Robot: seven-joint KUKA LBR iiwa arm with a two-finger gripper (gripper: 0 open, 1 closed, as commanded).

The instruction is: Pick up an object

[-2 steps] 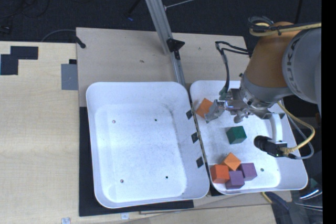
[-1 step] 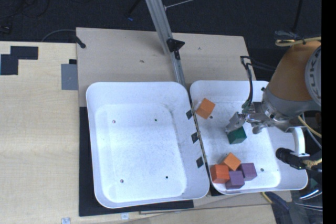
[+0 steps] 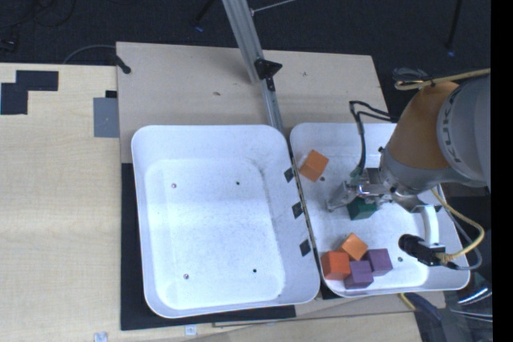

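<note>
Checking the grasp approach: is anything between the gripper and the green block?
Nothing visible. The gripper is down at the green block in the right bin; the other blocks lie apart from it.

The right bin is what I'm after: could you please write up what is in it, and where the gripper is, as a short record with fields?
bin: right bin, white, shallow
gripper: gripper down in the bin's middle, at a green block
far left: orange block, alone near the divider
near edge: cluster of red-orange block, orange block and two purple blocks
neighbour: left bin
</note>
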